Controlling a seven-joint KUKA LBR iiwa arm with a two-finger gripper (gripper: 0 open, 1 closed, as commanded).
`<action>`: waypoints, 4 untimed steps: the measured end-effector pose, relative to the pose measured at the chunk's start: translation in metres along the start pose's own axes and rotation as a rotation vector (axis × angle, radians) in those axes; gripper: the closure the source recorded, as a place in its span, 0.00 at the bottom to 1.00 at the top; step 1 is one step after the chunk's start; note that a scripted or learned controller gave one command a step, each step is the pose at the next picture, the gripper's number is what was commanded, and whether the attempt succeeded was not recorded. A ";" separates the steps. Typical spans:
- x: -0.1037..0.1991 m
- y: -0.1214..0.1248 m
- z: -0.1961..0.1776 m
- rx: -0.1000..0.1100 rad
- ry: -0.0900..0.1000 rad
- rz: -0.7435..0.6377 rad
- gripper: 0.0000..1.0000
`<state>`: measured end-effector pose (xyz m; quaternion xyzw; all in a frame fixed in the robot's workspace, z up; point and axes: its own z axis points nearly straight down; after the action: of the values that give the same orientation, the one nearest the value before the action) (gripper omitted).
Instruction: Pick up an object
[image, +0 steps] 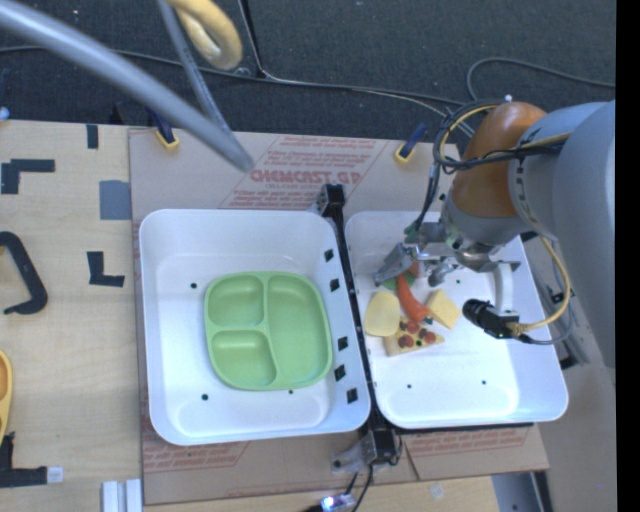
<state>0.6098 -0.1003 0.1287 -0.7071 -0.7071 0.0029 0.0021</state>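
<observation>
1. camera view, the bench: two shallow white bins sit side by side on a sheet of brown cardboard (300, 170) with red print, which lies on a pale wooden bench top (60, 260).
2. the left bin (160, 300) holds a green divided plate (268, 330) with three compartments, lying flat near the middle of the bin.
3. the right bin (480, 400) holds a small cluster of toy food in its upper left part, close to the wall it shares with the left bin.
4. in that cluster, a pale yellow rounded piece (382, 313) lies furthest left, a yellow wedge (445, 310) lies to the right, an orange-red carrot-like piece (408, 296) lies between them, and a flat pizza-like slice (412, 340) with dark red spots lies just below.
5. the arm (560, 200) reaches in from the right, with its orange band (495, 135) above the wrist, and it hangs over the upper part of the right bin.
6. the gripper (415, 262) sits low over the top of the food cluster, just above the upper end of the carrot-like piece; whether it touches that piece is unclear.
7. i cannot tell whether the jaws are open or closed, and nothing can be seen held between them.
8. a black cable (520, 325) with a dark plug loops from the wrist over the right side of the right bin.
</observation>
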 end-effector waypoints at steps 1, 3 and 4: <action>0.000 0.000 0.046 -0.007 -0.001 -0.002 0.00; -0.007 0.006 -0.019 -0.009 0.001 -0.001 1.00; -0.003 0.003 -0.063 -0.010 0.002 -0.002 1.00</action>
<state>0.6136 -0.1031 0.1912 -0.7064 -0.7078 -0.0012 -0.0008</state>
